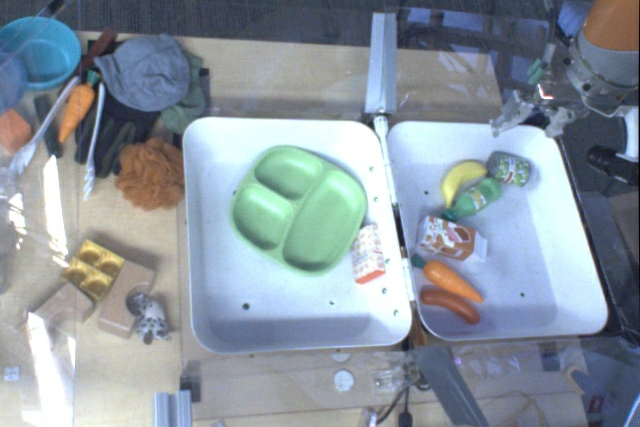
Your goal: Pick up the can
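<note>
while gripper [530, 118] hovers open at bin corner, can [510, 169] lies beside banana [462, 181].

1. The claw [530, 113] hangs over the far rim of the right bin [560, 315], with bare white floor just below it.
2. Nearer the camera from the claw, the can [510, 170] touches a green bottle [477, 198] and a banana [461, 180] on its left.
3. The can's right side faces open bin floor.
</note>
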